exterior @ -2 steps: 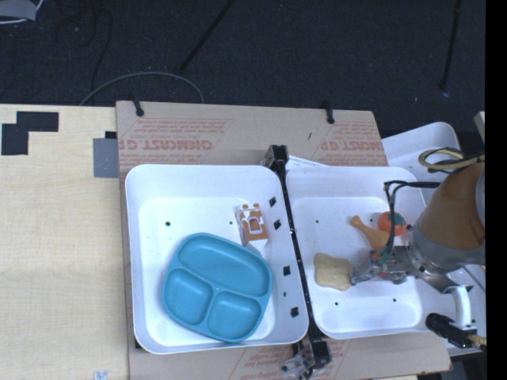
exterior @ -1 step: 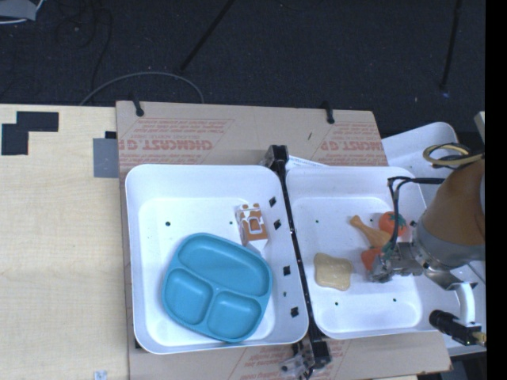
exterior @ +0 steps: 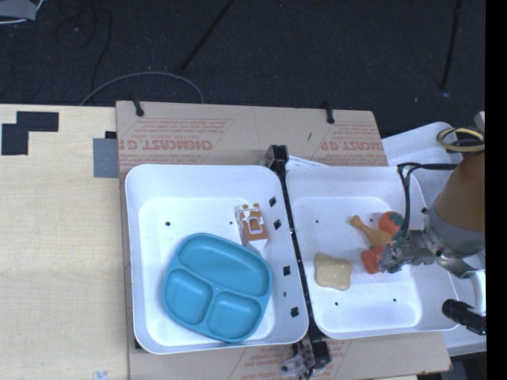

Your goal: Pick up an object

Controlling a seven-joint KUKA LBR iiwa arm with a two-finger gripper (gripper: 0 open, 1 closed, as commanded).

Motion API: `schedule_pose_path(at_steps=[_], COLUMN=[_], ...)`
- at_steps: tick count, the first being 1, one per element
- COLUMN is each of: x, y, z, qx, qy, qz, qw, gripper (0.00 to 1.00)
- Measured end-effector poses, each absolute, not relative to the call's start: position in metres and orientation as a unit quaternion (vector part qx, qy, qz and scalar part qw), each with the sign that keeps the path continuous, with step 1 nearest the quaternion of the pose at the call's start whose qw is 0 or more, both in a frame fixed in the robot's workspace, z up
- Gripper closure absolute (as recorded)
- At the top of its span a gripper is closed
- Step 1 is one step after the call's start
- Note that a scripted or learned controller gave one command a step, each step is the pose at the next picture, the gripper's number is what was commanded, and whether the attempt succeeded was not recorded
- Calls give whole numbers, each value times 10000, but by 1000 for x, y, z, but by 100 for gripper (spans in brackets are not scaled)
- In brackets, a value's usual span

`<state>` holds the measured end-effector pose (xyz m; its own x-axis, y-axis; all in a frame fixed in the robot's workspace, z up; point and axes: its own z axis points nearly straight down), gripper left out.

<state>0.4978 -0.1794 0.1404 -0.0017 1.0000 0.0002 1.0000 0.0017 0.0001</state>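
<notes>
In the right bin [exterior: 364, 319] lie a pale cream lump [exterior: 333, 271], a tan stick-like piece [exterior: 366, 228] and an orange-red toy [exterior: 380, 240] close together. My gripper [exterior: 390, 261] reaches in from the right and sits low at the orange-red toy, right beside its lower end. The arm's grey and orange wrist [exterior: 467, 200] hangs over the bin's right side. The left bin [exterior: 146, 212] holds a blue divided plate [exterior: 218, 286] and a small orange-and-white block [exterior: 252, 224].
A black divider [exterior: 291, 244] runs between the two bins. Both bins rest on a cardboard sheet [exterior: 245, 137]. A light wooden bench top [exterior: 55, 252] spreads out to the left. White paper [exterior: 420, 145] lies at the back right.
</notes>
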Motion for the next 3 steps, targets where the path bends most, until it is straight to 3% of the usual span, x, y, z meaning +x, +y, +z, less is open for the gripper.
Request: schedule_pose_path(at_steps=[2,3], x=[492,492], y=[-183,-132], z=[228,222], qx=[-7065,-7060], qy=[-7077,-7082], qz=[-1,5], qw=[-3,22], gripper=[100,100])
